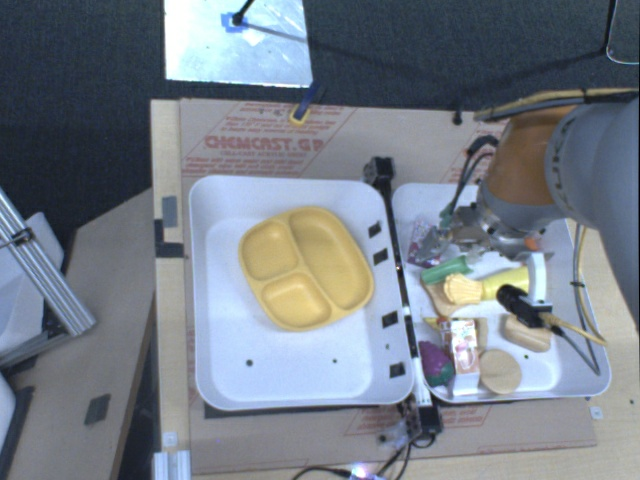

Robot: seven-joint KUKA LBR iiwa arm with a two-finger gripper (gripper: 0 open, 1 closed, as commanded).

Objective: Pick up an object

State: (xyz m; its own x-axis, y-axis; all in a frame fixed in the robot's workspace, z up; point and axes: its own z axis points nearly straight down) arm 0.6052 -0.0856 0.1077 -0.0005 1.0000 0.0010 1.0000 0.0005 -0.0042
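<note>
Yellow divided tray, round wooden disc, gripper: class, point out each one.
Yellow divided tray (305, 266), camera view, central ridge.
Round wooden disc (500, 372), camera view, middle of top face.
Gripper (447, 230), camera view, its tip over the right bin.

From my feed I see dark carpet (80, 88) around the tan bench (120, 268), a shiny metal plate (238, 28) on the floor beyond it.

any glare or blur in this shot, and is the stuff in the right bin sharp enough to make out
Camera view: strong glare on the shiny metal sheet at the top; the yellow tray is evenly lit and crisp; the arm looks soft and blocks the back of the right bin; the gripper area is murky, while the round wooden disc reads clearly.
</note>
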